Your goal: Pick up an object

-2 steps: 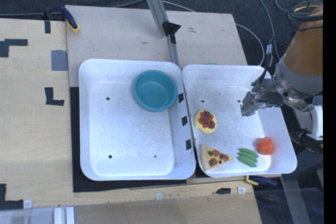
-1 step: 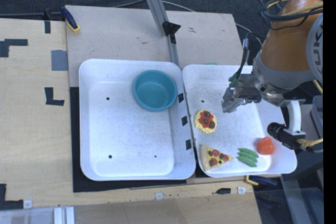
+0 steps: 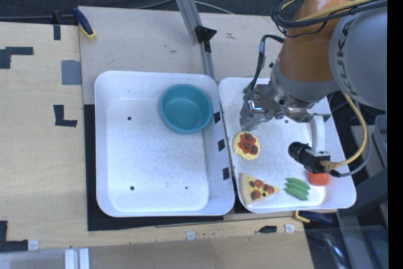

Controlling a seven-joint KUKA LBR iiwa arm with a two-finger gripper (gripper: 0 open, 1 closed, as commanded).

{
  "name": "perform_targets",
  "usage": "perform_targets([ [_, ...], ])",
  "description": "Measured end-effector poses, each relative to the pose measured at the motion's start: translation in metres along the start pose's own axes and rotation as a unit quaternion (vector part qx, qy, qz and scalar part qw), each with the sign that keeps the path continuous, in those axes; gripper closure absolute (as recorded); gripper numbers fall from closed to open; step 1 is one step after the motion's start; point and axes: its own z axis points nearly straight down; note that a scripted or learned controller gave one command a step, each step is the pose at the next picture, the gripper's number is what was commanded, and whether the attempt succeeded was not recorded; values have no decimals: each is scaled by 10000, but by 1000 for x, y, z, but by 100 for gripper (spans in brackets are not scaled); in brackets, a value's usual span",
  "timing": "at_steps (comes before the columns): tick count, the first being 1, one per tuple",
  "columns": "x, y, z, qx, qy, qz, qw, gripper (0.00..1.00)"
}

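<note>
Round toy pizza [image 3: 246, 145] right below me, lying flat in the right bin [image 3: 340, 198], near that bin's left wall, yellow with red and dark toppings. My gripper [image 3: 248, 121] hangs just above its upper edge, fingers pointing down toward it; from this angle I can't tell whether they're spread or closed, and nothing shows between them. No contact with the pizza that I can make out.

Further down the same bin, a pizza slice [image 3: 257, 188] lies close to the near left corner, tip pointing right. Just beside it, a green pea pod [image 3: 296, 188], tilted. Up and right of the pod, something orange-red [image 3: 319, 177] pokes out from under the black fitting [image 3: 303, 154] that hangs off my wrist; what it is I can't say.

My arm [image 3: 318, 53] covers much of this bin's far half, orange band up top, cables looping around.

Over in the left bin [image 3: 119, 198], a blue bowl [image 3: 186, 108] sits upright in the far right corner, well apart from me. A metal pole [image 3: 186, 0] slants down to the gap between the two bins.
</note>
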Motion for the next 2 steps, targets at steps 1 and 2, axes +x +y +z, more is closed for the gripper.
perform_targets([
  [1,47,6,5,-6,-1,-2,10000,100],
  [2,92,22,3,-10,0,-2,10000,100],
])
